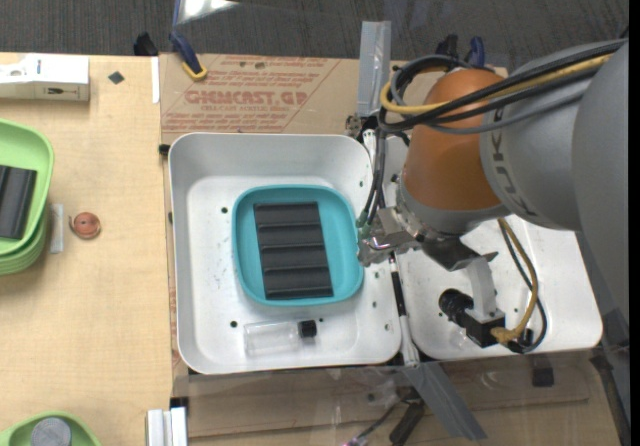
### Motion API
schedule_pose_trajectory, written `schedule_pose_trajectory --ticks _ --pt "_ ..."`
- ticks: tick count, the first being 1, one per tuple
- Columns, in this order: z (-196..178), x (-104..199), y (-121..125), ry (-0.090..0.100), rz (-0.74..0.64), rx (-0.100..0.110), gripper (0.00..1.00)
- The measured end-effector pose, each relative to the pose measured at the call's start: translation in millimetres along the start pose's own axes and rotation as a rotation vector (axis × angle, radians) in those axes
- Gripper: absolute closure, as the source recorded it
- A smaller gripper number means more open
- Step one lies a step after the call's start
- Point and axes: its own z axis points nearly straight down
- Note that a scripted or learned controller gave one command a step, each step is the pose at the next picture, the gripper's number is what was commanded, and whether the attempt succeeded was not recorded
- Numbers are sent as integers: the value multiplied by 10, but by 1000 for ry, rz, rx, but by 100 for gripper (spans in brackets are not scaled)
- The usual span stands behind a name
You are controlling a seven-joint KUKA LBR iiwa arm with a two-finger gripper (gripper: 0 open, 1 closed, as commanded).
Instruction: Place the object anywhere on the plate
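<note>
A teal square plate (247, 264) with a dark ribbed slab (292, 249) lying in it sits in the middle of the left white bin (195, 264). A small clear object (272, 338) with a black end (307, 330) lies on the bin floor just in front of the plate. The grey arm with its orange band (450, 149) hangs over the rim between the two bins. My gripper (376, 238) is low beside the plate's right edge, mostly hidden under the wrist. I see nothing held in it.
The right bin (560, 319) lies under the arm, with black fittings and yellow cables (480, 319) over it. Brown cardboard (260, 94) lies behind the left bin. On the bench at left are a green tray (22, 199), a small red disc (86, 224) and a white box (45, 77).
</note>
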Motion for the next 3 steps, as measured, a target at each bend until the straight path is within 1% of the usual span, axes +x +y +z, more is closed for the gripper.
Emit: schedule_pose_trajectory --ticks 1,2,3 --pt "0 -2 0 0 0 0 0" --pt "-109 -573 222 0 33 0 0" --pt "-360 -746 385 0 44 -1 0"
